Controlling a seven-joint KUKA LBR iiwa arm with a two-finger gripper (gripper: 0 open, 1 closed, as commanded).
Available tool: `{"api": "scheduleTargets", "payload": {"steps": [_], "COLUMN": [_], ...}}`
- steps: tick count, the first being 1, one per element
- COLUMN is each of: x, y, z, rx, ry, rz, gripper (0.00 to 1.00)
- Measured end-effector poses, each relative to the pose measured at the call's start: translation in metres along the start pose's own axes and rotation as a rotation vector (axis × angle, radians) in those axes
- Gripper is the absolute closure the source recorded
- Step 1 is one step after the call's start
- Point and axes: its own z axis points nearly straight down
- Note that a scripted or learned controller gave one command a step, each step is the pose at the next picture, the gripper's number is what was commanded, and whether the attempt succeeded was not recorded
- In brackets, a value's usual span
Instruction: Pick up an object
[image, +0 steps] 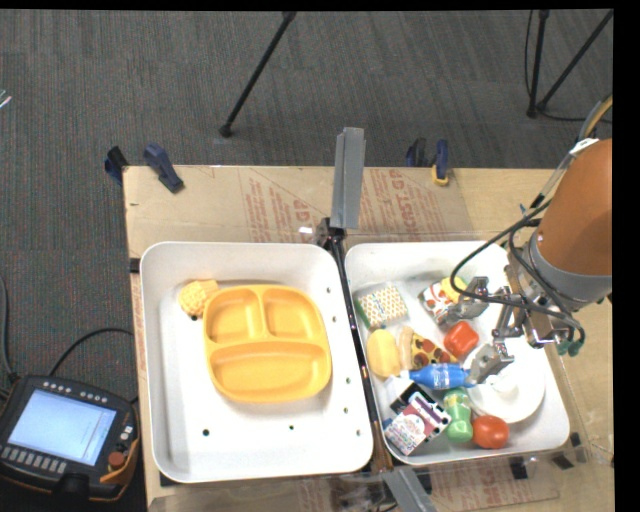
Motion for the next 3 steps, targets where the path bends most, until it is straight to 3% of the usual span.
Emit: {"api": "scheduleTargets", "payload": {"steps": [1, 2, 3], "x": [-0.027, -0.007, -0.052], "y": [-0.008, 0.017, 0.028], "z": [0.145, 0.164, 0.168], "rx": [0.002, 0.011, -0.001], "ry": [-0.009, -0.012, -0.002], "rz": [-0.197, -0.257, -0.490], "gripper": [0.00, 0.00, 0.00]}}
